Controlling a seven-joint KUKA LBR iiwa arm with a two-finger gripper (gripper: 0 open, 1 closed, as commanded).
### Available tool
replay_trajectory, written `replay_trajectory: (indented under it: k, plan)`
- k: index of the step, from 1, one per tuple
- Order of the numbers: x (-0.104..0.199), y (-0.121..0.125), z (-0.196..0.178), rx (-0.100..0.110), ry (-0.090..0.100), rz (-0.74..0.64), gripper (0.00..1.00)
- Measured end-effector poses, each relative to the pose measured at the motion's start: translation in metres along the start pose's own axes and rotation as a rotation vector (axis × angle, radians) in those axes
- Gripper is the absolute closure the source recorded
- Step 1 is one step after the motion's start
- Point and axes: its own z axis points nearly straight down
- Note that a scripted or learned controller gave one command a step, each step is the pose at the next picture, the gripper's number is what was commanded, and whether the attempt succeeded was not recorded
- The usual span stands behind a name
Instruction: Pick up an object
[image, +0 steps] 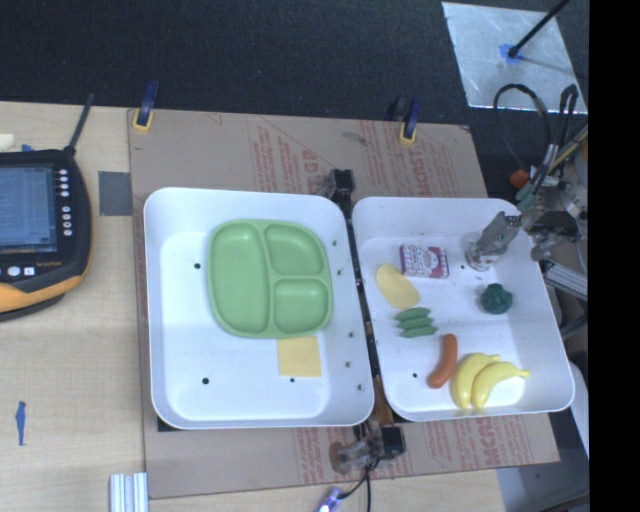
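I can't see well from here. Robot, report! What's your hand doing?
Hand low in right white bin. Nothing seen held. Nearest: small pink packet. Nothing blocking.

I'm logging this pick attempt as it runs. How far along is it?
Early. Nothing looks picked: the bananas, sausage, pea pods and pink packet all lie in the right bin. In hand: the gripper is low over that bin's far right corner, beside the packet, nothing visibly held. Left: grasp and lift.

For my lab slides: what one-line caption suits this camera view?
Robot hand low in the right bin by a pink packet, bananas and sausage; green plate in the left bin.
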Motion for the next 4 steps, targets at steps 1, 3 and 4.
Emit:
replay_trajectory:
  k: [1, 3, 4]
  plan:
    - [0.021, 0.02, 0.105, 0.002, -0.001, -0.001, 0.0]
    - [0.029, 0.089, 0.177, -0.01, -0.006, -0.003, 1.0]
    - [0.029, 0.089, 0.177, -0.009, -0.006, -0.003, 0.0]
